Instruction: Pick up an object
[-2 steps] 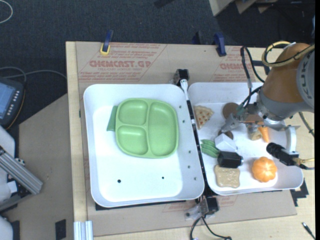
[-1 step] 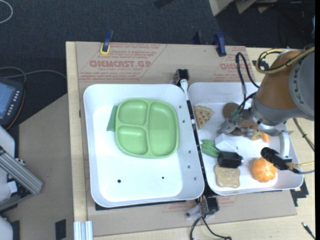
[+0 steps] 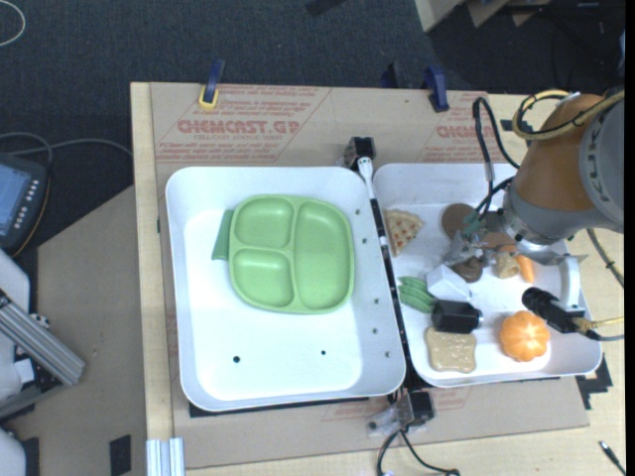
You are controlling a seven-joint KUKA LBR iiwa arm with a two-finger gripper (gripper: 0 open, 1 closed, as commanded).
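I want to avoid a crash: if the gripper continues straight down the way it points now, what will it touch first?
Probably the small clutter under the gripper in the right bin: a brown round piece and a white scrap lie there. Depth is unclear from above, so I cannot tell which comes first.

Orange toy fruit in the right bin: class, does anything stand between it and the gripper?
Nothing visible stands between them. The orange toy fruit sits uncovered near the right bin's front edge, below the gripper; the black block lies to its left.
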